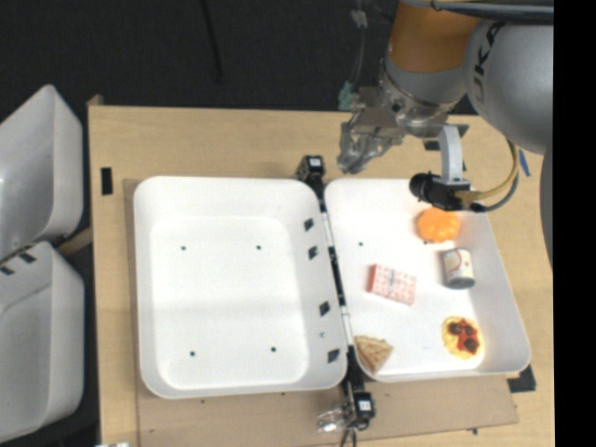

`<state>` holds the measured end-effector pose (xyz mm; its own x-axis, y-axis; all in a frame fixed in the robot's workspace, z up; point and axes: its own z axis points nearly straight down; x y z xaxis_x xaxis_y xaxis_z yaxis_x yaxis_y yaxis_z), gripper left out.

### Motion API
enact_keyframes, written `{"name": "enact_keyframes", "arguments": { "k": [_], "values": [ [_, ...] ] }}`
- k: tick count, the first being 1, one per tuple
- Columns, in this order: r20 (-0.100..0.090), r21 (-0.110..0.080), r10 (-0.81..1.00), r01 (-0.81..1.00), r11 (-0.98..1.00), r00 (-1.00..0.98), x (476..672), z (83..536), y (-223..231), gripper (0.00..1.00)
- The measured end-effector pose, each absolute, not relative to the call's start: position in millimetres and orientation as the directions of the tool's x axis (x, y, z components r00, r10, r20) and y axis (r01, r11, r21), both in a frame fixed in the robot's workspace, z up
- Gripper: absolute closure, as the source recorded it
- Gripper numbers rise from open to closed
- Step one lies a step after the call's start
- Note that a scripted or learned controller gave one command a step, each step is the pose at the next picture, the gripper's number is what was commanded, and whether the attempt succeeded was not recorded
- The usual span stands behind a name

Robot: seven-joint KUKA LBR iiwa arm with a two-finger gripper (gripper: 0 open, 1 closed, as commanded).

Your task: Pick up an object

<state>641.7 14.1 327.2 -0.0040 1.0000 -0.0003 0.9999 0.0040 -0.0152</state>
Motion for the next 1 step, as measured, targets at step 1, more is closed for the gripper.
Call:
{"name": "enact_keyframes", "arguments": {
  "k": [1],
  "values": [
    [0.000,-0.003,1.000,1.000,0.005,-0.005,611.3,314.6,53.5,1.00]
  ]
}}
